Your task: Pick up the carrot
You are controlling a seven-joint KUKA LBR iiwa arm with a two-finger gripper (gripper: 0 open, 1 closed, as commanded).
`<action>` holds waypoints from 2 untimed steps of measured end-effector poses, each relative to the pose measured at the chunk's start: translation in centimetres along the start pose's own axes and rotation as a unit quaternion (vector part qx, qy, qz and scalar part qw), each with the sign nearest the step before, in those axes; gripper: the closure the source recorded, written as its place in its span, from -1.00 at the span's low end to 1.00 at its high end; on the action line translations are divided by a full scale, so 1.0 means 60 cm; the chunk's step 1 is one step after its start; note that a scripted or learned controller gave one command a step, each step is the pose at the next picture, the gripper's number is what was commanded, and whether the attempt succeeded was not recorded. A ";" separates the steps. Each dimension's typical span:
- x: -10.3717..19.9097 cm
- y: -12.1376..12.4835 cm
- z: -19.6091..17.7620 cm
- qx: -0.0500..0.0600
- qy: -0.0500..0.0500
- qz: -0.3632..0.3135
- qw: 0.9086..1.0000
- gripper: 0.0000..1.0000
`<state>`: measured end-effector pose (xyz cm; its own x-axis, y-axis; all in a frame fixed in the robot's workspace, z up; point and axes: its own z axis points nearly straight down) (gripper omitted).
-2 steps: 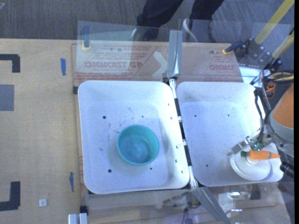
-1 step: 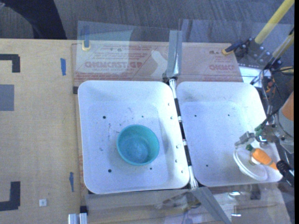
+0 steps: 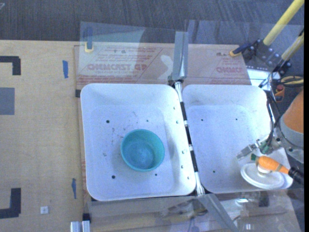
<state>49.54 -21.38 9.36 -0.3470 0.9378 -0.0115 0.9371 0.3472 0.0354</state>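
The carrot (image 3: 269, 164) is a small orange piece with a greenish end pointing left. It lies on a white round plate (image 3: 263, 178) in the near right corner of the right bin (image 3: 217, 129). My gripper (image 3: 256, 151) comes down from the right edge of the view, just above and left of the carrot, at its green end. The grey wrist with its orange band (image 3: 294, 117) hangs over the bin's right wall. Whether the gripper touches the carrot is unclear.
A teal bowl (image 3: 142, 150) stands upright in the middle of the left bin (image 3: 96, 105). A metal divider (image 3: 186, 129) separates the two bins. Yellow-handled equipment (image 3: 285, 18) sits at the back right, beyond the bins.
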 end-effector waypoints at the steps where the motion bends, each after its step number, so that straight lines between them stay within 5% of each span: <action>1: -0.003 0.005 -0.020 -0.004 -0.003 0.000 1.000 1.00; 2: -0.003 0.005 -0.020 -0.004 -0.003 0.001 1.000 -1.00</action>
<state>49.83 -21.48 10.57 -0.3458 0.9381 -0.0183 0.9371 0.3463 0.0439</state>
